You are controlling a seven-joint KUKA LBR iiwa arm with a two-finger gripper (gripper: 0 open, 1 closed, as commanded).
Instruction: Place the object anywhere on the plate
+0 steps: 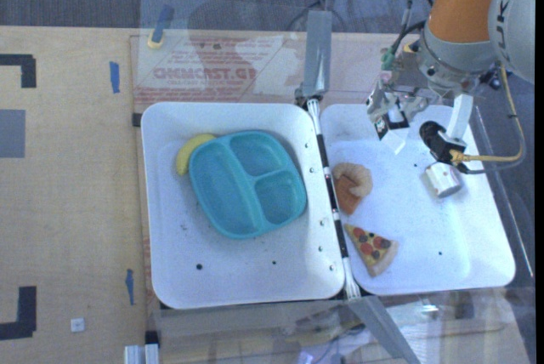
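Observation:
A teal divided plate (246,182) lies in the left bin (170,269), and a yellow banana (189,149) pokes out from under its upper left edge. The right bin (476,260) holds a tan pastry (351,185) against its left wall and a pizza slice (371,247) lower down. My gripper (390,117) hangs over the upper left part of the right bin, above and to the right of the pastry. I see nothing between its fingers.
A small silver block on a cable (443,179) hangs below the wrist over the right bin. A grey divider bar (317,60) rises behind the seam between the bins. Blue tape marks (114,76) dot the wooden bench on the left.

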